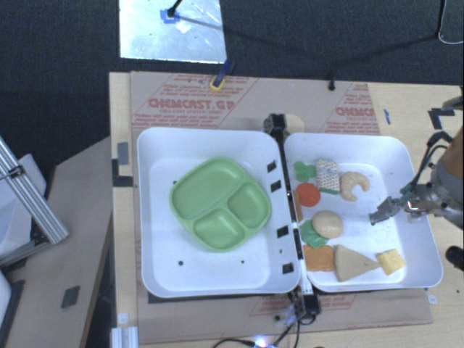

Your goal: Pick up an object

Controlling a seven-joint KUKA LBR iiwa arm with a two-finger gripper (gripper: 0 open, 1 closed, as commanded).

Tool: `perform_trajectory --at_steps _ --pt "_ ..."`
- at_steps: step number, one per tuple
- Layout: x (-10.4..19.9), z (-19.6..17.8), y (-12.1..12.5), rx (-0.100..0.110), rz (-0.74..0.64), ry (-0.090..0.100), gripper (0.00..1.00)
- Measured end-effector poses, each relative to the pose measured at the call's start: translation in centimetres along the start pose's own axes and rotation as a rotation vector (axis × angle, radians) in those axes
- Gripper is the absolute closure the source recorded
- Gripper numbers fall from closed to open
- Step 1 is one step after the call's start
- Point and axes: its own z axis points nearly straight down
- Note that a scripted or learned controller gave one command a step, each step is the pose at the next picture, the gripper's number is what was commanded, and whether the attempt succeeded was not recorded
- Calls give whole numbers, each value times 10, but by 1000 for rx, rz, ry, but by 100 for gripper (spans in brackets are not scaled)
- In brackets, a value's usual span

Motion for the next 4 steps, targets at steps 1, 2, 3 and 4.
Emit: perform_trajectory --at_steps 1,2,3,4 --pt "3 42 1 1 0 1 0" --pt "4 94 1 1 0 1 0" --pt "3 81 2 -2 0 0 100" --pt "1 22 9 -3 -3 -1 100"
